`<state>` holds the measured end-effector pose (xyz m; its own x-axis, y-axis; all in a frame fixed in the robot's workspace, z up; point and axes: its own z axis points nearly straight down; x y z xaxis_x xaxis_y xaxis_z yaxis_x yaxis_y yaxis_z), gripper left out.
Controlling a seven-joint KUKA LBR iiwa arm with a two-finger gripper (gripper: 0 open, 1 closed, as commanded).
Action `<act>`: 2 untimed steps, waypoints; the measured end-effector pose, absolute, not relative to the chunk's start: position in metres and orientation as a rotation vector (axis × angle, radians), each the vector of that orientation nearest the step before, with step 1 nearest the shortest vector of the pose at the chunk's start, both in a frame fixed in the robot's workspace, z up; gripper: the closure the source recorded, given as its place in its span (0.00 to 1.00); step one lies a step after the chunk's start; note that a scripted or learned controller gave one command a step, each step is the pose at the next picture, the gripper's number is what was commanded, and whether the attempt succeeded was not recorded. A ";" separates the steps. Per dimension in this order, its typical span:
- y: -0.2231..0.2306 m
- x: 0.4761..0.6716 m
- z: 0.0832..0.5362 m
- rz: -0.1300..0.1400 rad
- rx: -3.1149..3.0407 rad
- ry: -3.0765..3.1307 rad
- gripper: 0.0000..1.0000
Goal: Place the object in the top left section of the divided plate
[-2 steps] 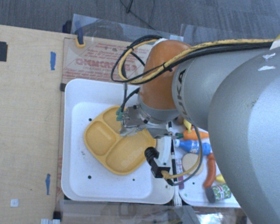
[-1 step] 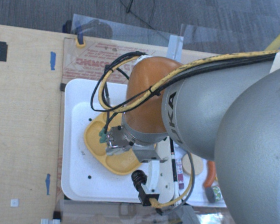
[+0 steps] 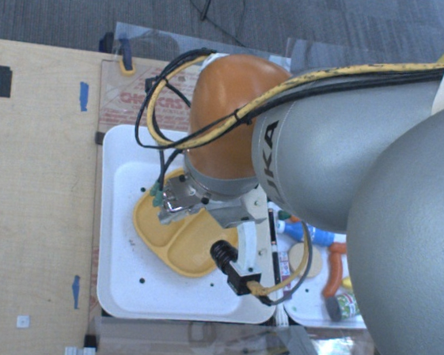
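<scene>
A yellow divided plate lies in the left white bin. Its lower sections show, and its upper part is covered by the arm. The grey arm with its orange band hangs directly over the plate. The gripper points down at the plate's upper left part, and its metal wrist hardware hides the fingertips. No object shows between the fingers.
The right bin holds a blue item, an orange item, a tan disc and a greenish item. Black and yellow cables loop off the arm. A wooden bench top lies left of the bins.
</scene>
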<state>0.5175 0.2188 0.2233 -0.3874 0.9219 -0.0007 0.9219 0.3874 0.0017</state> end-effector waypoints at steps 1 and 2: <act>0.148 0.497 0.099 0.018 1.550 2.719 1.00; 0.069 0.533 0.185 0.002 1.503 2.757 1.00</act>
